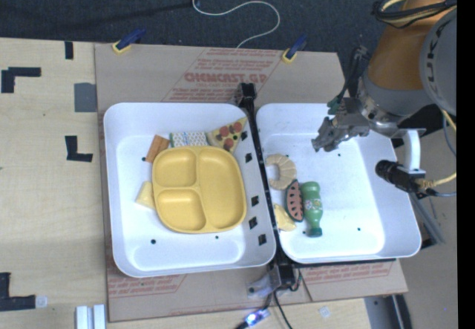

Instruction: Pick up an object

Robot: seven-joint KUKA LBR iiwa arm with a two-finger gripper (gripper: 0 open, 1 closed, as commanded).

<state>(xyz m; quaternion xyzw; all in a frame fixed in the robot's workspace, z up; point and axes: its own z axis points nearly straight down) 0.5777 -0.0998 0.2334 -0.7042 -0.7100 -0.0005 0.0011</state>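
My gripper (325, 142) hangs over the upper middle of the right bin (386, 235), with nothing seen between its fingers. Below and left of it, near the bin's left wall, lie a beige ring-shaped toy (281, 169), a watermelon slice (294, 200), a green bottle (312, 208) and a small yellow piece (283, 217). The gripper stands apart from all of them, about a hand's width up and to the right of the ring.
The left bin (126, 246) holds a yellow divided plate (199, 189), with an orange block (156, 148), a pizza slice (229, 133), a patterned piece (188, 139) and a yellow wedge (144, 194) around it. A black divider (256, 171) separates the bins.
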